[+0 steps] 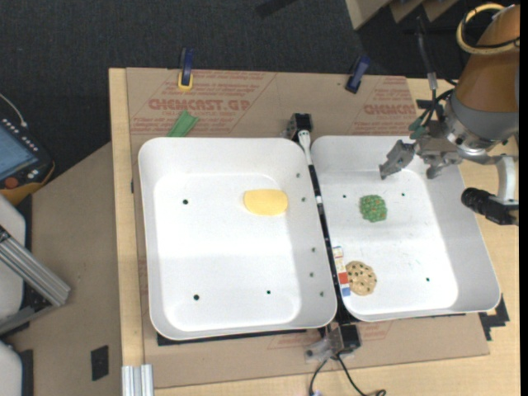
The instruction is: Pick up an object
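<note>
A green, knobbly, broccoli-like piece (373, 208) lies in the middle of the right bin (462, 246). A tan cookie with dark specks (360, 277) rests near that bin's front left. A flat yellow oval (266, 202) sits in the left bin (165, 246), toward its back. My gripper (412, 162) hangs over the back of the right bin, up and to the right of the green piece. Its two fingers are spread apart with nothing between them.
A black divider strip (318, 213) runs between the bins, with a red and white tag near the cookie. Clamps (186, 69) hold the cardboard sheet at the back. A black bracket (487, 205) sticks in at the right bin's edge.
</note>
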Tool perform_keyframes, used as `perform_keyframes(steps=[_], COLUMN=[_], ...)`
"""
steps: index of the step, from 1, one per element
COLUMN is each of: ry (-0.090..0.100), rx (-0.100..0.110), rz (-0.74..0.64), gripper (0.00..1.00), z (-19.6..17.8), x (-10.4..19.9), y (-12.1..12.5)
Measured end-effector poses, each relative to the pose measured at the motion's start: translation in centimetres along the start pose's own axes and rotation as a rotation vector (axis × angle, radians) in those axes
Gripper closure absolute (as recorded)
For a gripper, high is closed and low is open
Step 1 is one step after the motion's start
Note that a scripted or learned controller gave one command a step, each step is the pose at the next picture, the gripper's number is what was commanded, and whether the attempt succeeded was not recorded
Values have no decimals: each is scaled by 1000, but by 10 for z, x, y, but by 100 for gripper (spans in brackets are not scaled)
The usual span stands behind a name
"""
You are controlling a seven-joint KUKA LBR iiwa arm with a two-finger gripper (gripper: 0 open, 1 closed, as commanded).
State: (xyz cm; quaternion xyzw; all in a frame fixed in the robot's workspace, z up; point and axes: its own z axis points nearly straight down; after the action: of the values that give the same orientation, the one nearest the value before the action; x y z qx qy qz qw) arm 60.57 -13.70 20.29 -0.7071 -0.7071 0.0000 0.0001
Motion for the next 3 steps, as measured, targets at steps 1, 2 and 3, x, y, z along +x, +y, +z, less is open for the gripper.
perform_keyframes(steps=[1,2,3], ry=[3,0,-1], rx=[7,-1,-3], rz=[3,1,2], gripper=[0,0,100], z=[124,118,108], x=[-1,-1,-1], y=[-30,-28,-27])
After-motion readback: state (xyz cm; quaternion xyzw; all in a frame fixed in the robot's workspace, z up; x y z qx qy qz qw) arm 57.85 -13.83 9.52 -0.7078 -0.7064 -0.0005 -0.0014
